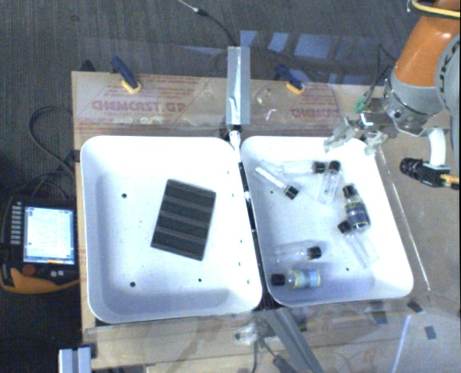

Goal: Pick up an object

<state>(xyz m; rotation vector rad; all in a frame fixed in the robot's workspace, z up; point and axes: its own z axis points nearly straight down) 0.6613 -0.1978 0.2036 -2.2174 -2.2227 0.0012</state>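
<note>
My arm (424, 61) was cut off by the frame's edge at three o'clock, its upper links unseen. My gripper (354, 133), at the right bin's (393, 282) one o'clock rim, was too small and blurred to read. The clear vials (329, 183) blended into the white floor, their outlines uncertain.

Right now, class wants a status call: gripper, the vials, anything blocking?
Gripper above right bin's far rim, holding nothing. Small vials loose in right bin, untouched. Dark ridged block in left bin. Nothing blocking.
</note>
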